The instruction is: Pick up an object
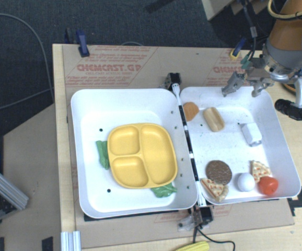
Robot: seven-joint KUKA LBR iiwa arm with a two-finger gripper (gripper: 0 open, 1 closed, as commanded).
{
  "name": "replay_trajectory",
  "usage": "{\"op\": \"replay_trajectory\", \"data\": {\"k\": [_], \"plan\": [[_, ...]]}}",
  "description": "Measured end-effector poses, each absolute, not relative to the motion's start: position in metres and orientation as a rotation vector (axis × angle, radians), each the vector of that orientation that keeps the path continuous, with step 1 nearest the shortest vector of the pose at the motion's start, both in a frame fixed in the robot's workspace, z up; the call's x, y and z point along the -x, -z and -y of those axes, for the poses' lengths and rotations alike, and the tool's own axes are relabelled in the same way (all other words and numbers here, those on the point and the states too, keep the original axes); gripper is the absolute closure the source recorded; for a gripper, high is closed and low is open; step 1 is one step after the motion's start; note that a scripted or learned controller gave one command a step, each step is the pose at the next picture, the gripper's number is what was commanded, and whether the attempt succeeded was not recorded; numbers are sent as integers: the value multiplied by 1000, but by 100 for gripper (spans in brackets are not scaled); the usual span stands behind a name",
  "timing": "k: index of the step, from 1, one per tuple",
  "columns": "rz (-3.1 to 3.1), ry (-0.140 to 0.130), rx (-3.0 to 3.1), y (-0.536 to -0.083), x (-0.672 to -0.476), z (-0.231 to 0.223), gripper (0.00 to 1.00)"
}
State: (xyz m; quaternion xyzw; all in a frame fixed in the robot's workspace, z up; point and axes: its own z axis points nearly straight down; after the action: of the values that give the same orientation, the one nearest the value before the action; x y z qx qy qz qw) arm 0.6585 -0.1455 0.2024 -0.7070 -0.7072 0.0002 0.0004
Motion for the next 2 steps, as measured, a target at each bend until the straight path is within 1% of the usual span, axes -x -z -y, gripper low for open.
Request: {"op": "replay_trajectory", "data": {"k": [1,2], "plan": [[2225,5,2225,-87,-646,140,0],[2222,-8,2226,-88,-644,96,0]]}}
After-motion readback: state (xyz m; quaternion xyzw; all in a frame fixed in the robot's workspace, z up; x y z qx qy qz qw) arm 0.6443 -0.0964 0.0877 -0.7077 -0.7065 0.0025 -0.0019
